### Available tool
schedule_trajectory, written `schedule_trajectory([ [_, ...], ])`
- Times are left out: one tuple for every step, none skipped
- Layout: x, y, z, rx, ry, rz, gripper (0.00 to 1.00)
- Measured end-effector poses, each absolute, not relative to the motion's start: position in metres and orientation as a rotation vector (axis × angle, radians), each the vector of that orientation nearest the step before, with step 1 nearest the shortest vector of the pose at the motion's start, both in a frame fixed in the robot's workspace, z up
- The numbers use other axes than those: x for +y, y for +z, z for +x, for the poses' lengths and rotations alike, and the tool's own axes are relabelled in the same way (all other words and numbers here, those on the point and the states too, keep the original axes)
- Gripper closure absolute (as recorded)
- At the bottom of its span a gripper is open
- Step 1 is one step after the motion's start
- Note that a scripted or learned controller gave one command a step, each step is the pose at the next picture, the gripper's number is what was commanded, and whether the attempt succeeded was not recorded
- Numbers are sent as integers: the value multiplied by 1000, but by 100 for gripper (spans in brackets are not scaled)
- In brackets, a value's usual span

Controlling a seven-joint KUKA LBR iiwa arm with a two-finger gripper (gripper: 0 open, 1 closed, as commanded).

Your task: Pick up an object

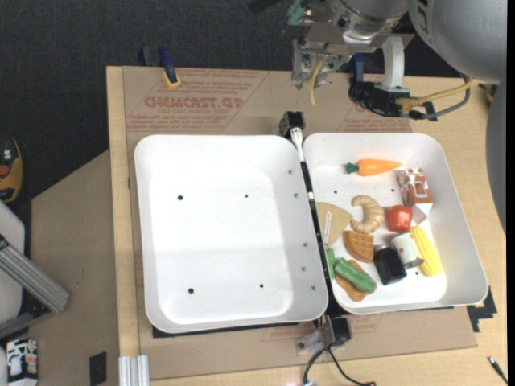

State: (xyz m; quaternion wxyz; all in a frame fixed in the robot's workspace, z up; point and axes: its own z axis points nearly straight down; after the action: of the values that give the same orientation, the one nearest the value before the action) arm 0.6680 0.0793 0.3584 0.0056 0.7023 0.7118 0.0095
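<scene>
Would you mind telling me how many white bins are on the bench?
2. The left bin sits beside the right bin, which holds the toy food, including a carrot and a croissant.

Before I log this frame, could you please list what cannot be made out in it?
- gripper: too small and cluttered in the camera view to tell the finger state.
- arm: cut off by the top and right edges.
- black object in the right bin: too small to identify.
- brown piece: too small to identify.
</scene>
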Motion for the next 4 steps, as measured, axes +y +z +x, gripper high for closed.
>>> schedule_trajectory([
  [152,280,625,2237,-10,2218,100],
  [210,296,656,2228,8,2214,100],
  [179,267,589,2222,-12,2228,100],
  [228,282,547,2231,-3,2217,100],
])
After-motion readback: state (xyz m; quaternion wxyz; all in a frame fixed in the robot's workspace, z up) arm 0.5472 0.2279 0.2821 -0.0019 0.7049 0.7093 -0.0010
